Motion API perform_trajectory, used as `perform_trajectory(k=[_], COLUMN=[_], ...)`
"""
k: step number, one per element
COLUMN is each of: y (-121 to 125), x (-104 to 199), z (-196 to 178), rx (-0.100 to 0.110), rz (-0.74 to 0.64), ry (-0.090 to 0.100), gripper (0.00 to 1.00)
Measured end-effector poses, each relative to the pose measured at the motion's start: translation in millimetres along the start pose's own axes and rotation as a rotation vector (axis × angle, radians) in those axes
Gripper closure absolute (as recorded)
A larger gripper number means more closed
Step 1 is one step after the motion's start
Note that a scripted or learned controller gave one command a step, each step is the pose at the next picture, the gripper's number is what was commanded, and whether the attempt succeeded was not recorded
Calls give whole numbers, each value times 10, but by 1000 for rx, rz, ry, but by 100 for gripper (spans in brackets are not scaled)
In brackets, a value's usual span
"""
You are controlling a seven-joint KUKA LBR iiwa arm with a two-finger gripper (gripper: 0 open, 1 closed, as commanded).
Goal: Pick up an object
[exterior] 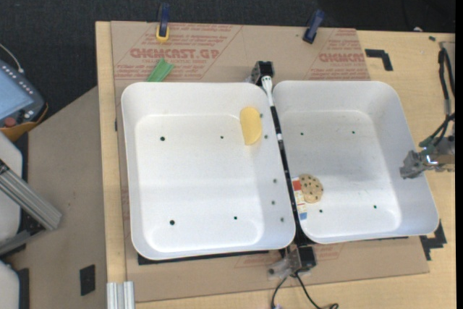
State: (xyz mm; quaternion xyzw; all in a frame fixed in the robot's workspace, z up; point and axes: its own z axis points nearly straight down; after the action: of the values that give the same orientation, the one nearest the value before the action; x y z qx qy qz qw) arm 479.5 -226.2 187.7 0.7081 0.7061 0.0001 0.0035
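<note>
The camera view catches the gripper (418, 163) at the right edge of the frame, just over the right rim of the right bin (391, 101). It is small and grey there, and I cannot tell how it is set; nothing is visibly in it.

Nothing looks picked yet, by my reckoning. Two candidates lie in the bins. A speckled cookie-like disc (310, 188) sits low on the left side of the right bin, close against the divider, well apart from the gripper. A pale yellow piece (251, 126) rests in the upper right of the left bin (145, 105).

All of the work seems left: reach, descend, close, lift.
</note>
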Motion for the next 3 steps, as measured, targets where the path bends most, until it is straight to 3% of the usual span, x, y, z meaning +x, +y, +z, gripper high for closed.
perform_trajectory(k=[1,2,3], y=[193,4,5], x=[756,748,951], z=[-913,-1225,-1195], rx=[-7,-1,5], rz=[-13,-4,-4], ry=[4,2,5], gripper=[100,100,100])
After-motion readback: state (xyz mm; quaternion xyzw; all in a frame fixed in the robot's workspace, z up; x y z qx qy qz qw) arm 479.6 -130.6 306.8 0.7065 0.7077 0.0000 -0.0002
